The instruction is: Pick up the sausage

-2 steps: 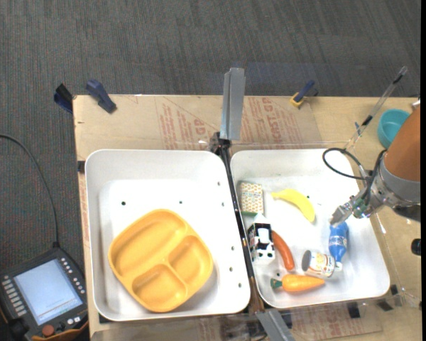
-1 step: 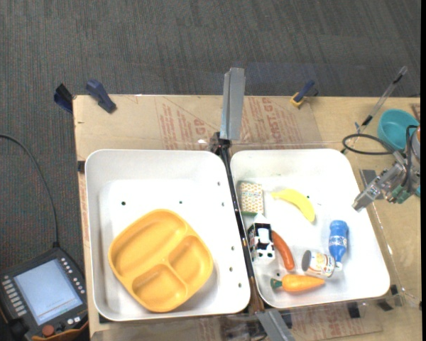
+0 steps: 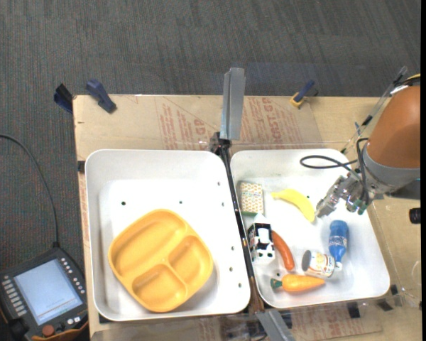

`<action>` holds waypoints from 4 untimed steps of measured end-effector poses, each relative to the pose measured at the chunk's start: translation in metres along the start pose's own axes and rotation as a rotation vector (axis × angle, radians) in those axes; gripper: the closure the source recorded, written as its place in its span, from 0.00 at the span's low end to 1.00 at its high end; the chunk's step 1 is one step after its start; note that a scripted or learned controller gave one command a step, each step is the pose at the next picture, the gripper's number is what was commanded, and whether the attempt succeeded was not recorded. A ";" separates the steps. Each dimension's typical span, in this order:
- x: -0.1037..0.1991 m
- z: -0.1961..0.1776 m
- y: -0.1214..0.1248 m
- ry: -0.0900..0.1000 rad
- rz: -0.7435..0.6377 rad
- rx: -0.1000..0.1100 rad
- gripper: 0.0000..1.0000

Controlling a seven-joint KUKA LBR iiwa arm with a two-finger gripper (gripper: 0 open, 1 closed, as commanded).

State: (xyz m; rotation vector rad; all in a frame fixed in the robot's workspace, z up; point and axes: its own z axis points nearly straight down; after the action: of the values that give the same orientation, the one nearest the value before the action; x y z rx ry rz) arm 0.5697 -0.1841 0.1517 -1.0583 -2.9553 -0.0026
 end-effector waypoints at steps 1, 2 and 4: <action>-0.001 -0.010 0.000 -0.001 0.006 -0.002 1.00; 0.039 -0.083 0.098 -0.004 0.097 -0.001 1.00; 0.171 -0.034 0.094 0.001 0.190 0.003 1.00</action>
State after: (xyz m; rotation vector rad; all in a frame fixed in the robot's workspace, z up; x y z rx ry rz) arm 0.4970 -0.0033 0.1859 -1.3324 -2.8401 0.0019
